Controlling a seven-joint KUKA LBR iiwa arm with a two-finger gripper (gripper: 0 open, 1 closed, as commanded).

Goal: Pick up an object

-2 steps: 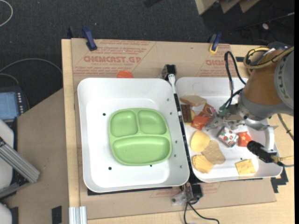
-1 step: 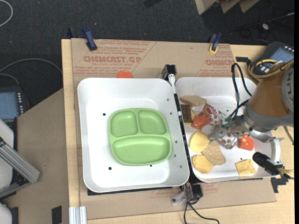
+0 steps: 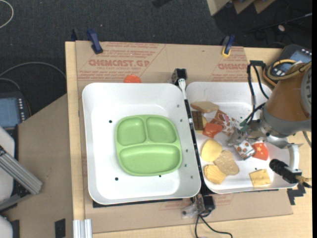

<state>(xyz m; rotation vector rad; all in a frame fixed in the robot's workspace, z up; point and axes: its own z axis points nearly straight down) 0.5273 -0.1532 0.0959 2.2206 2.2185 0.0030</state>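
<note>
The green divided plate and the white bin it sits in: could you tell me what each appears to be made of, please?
The green divided plate looks like moulded plastic with a matte to satin finish: uniform colour, soft rounded compartment ridges. The left white bin seems to be thin formed plastic, smooth and slightly glossy, with rounded corners and a raised rim.

Even overhead light is falling bright across the worktop (image 3: 148, 58). The 2 white bins (image 3: 99, 148) are running near overexposed, washing out their rims. Shadows are lying soft and short. The dark floor (image 3: 39, 24) is staying dim. Overall focus is slightly soft, with fine detail smearing.
</note>
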